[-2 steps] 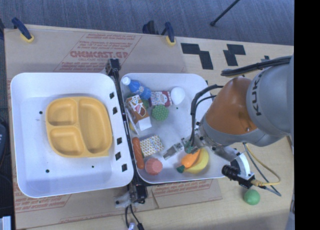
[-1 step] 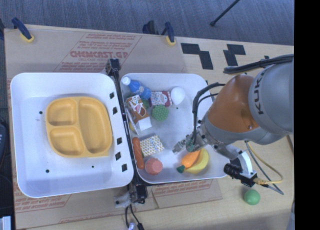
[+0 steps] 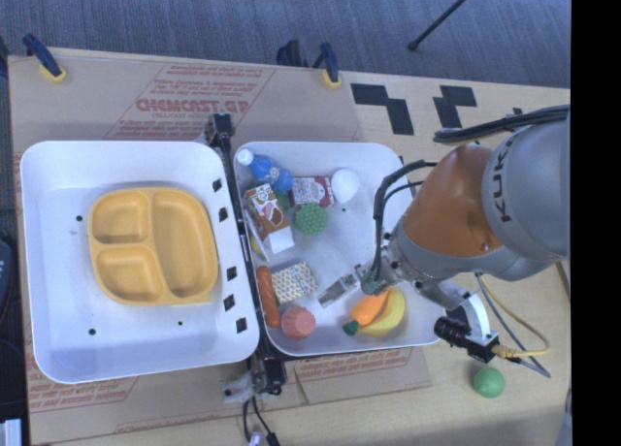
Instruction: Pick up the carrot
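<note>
Looming closest to the lens, the grey arm (image 3: 514, 202) with its orange band is reaching in from the right and bending down over the right bin (image 3: 383, 158), its wrist hanging above that bin's lower right corner. Beneath everything, the worktop (image 3: 194, 95) is carrying both bins side by side; the left bin (image 3: 49, 337) is holding a yellow divided plate (image 3: 153, 243). Down in the right bin, the claw (image 3: 367, 279) is sitting just beside the carrot (image 3: 367, 310), and whether it is wide or narrow cannot be told from this angle.

The carrot is lying in the lower right part of the right bin, touching a banana (image 3: 392, 311) on its right, with its green top pointing down and left. It is looking like a small toy piece: probably light, stiff and fairly smooth, so likely to be slipping if pinched near the tapering end. Taking it across the thick orange middle seems best, though the banana is crowding that side.
</note>
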Available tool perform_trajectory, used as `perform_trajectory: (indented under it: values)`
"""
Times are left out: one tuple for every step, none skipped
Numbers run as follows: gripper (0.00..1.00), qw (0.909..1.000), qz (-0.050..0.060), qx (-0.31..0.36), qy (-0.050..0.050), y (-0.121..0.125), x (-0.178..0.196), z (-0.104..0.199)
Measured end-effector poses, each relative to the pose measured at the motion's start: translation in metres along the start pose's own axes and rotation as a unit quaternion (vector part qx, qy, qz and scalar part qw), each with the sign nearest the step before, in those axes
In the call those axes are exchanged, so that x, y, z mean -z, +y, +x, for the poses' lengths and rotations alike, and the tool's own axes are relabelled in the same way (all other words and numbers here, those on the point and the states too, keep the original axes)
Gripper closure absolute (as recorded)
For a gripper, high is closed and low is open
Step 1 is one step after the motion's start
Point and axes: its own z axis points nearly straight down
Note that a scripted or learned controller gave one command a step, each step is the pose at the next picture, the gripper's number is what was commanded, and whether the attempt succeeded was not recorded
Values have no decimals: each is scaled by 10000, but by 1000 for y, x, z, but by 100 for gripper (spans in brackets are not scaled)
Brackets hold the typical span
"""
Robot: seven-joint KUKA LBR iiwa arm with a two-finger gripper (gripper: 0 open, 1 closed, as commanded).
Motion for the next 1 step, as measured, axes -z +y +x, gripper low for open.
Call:
perform_trajectory:
  values:
    - [0,9725,-5,2328,-6,10,-21,28]
